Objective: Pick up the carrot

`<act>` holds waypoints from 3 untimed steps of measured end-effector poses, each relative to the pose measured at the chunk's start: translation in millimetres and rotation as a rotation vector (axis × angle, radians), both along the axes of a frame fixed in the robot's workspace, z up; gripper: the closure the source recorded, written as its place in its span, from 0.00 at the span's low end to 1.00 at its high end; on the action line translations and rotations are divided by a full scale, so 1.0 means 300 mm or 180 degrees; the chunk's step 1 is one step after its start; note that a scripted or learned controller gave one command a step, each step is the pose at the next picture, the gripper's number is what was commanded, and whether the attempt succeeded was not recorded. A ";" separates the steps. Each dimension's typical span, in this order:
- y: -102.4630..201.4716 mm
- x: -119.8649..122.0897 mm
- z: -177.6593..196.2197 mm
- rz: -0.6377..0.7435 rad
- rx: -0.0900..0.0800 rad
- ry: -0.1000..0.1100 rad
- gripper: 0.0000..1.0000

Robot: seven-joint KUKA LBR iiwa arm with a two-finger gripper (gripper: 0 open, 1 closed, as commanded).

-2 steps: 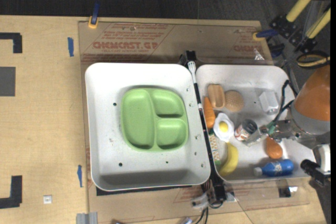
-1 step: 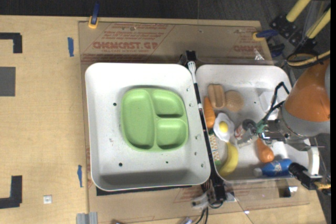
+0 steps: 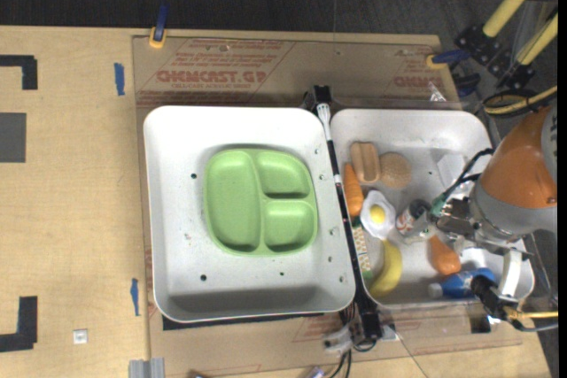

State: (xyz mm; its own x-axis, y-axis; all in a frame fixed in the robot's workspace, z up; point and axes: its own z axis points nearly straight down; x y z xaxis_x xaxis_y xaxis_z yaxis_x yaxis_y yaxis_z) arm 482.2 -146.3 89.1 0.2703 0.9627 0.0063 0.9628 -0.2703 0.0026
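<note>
The carrot (image 3: 353, 190) is seen lying in the right bin (image 3: 461, 127), close against its left wall. Just beside it are a fried egg (image 3: 378, 213), a bread roll (image 3: 364, 161) and, nearer the bin's front edge, a banana (image 3: 388, 268). The gripper (image 3: 443, 230) is placed over the bin's right half, well apart from the carrot; its state cannot be told. A green divided plate (image 3: 260, 199) is held by the left bin (image 3: 168, 217).

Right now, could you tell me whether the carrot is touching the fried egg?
Touching: the camera view shows the carrot lying against the fried egg's upper left edge, no gap between.
</note>
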 end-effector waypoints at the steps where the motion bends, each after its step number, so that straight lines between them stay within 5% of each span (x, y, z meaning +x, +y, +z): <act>1: 0.036 -0.004 -0.002 0.1176 -0.0037 -0.0001 0.00; 2: -0.002 -0.006 0.000 0.2500 -0.0035 0.0003 0.00; 3: -0.010 0.014 0.041 0.2489 -0.0103 -0.0060 1.00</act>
